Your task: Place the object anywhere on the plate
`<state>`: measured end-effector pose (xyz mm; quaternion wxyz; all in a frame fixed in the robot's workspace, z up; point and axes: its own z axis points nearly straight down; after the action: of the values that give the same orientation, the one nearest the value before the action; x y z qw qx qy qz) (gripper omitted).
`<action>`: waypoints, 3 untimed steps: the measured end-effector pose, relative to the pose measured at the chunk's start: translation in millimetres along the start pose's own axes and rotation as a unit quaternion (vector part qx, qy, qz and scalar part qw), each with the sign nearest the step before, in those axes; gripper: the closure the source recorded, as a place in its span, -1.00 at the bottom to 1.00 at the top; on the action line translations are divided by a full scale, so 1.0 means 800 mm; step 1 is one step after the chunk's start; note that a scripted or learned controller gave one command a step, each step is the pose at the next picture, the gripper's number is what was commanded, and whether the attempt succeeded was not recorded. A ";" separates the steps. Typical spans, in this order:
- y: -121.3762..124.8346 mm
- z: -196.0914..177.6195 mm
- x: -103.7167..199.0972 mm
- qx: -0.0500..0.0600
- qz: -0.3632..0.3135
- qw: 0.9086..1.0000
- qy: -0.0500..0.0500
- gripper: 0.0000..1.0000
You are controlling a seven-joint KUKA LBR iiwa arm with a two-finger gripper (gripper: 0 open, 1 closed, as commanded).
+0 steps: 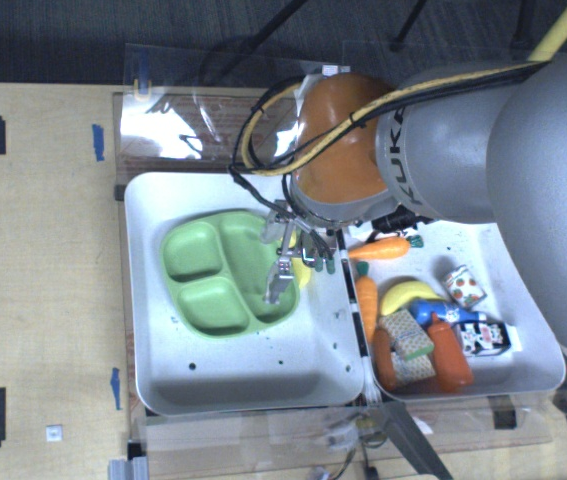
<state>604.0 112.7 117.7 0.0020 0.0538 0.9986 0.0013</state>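
Two bins sit side by side on the worktop (pixel 43 268); the left bin (pixel 233 383) holds a green plate (pixel 203 268) with three compartments, and the right bin (pixel 523 298) holds a heap of toys. The hand (pixel 288 258) hangs over the plate's right edge, above the long right-hand compartment, with the arm (pixel 463 148) coming in from the right. A small patch of yellow (pixel 306 273) shows just beside the fingers on their right, possibly the object, but too much is hidden to tell whether it sits between them or lies loose at the plate's rim. Whether the fingers are wide or narrow cannot be told either.

What matters for the coming move is that the plate already lies directly below and to the left of the hand. If the yellow thing is held, a release here should land it on the plate; a slight shift left would give more margin from the rim, I judge.
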 end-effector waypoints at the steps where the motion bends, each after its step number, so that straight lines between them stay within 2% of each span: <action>1: 0.051 0.017 0.138 -0.005 0.013 1.000 -0.013 -1.00; 2: 0.052 0.008 0.140 -0.006 0.013 1.000 -0.012 1.00; 3: 0.040 -0.063 0.081 0.001 0.195 0.981 0.000 1.00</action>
<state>542.9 151.2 168.1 0.0013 0.2479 0.9688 0.0007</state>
